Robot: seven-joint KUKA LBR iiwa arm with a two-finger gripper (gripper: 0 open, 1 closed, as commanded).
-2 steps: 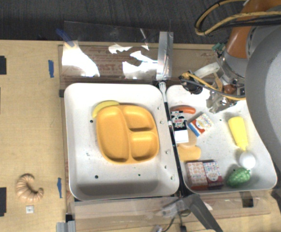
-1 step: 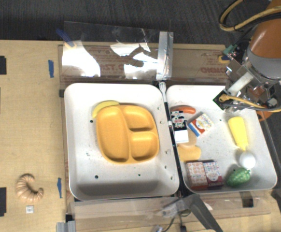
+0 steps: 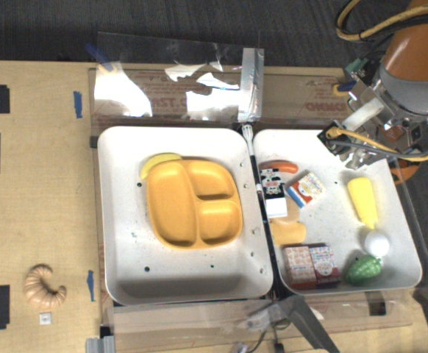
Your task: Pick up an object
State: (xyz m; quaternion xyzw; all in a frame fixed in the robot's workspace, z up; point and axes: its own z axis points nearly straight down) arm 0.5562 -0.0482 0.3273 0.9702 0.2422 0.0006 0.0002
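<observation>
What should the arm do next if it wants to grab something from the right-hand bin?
Probably lower the gripper a little further into the right bin toward the yellow corn-shaped toy. The gripper hangs over the bin's upper right corner, and that toy lies just below it in the view, apart from the other items, so it looks like the nearest easy target.

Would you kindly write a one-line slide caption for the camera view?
KUKA arm's claw hovers over the right bin above a yellow block; the left bin holds a yellow divided tray.
</observation>
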